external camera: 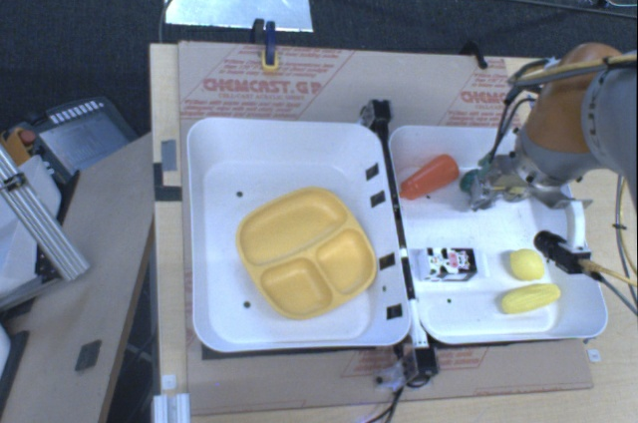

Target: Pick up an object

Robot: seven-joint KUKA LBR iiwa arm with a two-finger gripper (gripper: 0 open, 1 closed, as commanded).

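End effector low in right white bin, just right of orange plastic carrot; grip state unclear. Carrot near back-left corner, long axis tilted toward end effector.

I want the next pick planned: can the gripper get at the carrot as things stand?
Probably yes. The gripper hangs low in the right bin, just beside the carrot. Nothing lies on the carrot, though the divider wall at its far end may crowd a grasp.

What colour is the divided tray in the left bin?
Pale yellow; the divided tray shows plainly in the camera view, lying in the left bin.
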